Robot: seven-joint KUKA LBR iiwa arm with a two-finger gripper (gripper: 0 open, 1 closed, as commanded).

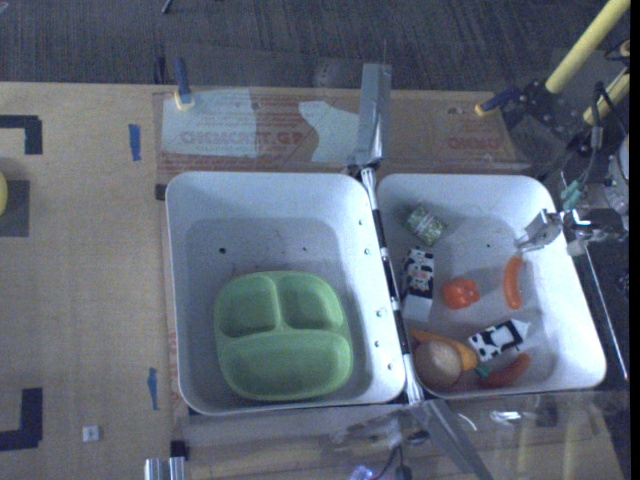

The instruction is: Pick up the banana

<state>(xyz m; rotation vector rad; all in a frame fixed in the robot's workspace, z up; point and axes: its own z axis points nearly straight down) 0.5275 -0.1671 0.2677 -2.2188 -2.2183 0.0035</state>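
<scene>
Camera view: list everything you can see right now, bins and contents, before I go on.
shallow white bins: two, white, side by side on the bench
green divided plastic plate: one, green, left bin
green crumpled packet: one, right bin, rear
black-and-white cow-print cartons: two, right bin, one by the divider, one near the front
small orange-red round toy: one, right bin, centre
orange sausage-shaped toy: one, right bin, right side
tan round toy: one, right bin, front
gripper: one, metal, over the right bin's right rim

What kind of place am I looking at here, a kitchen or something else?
Probably a robot lab, not a kitchen. Two white bins sit on a taped wooden bench, one holding a green divided plate, the other small toy foods, with a gripper at its edge.
</scene>
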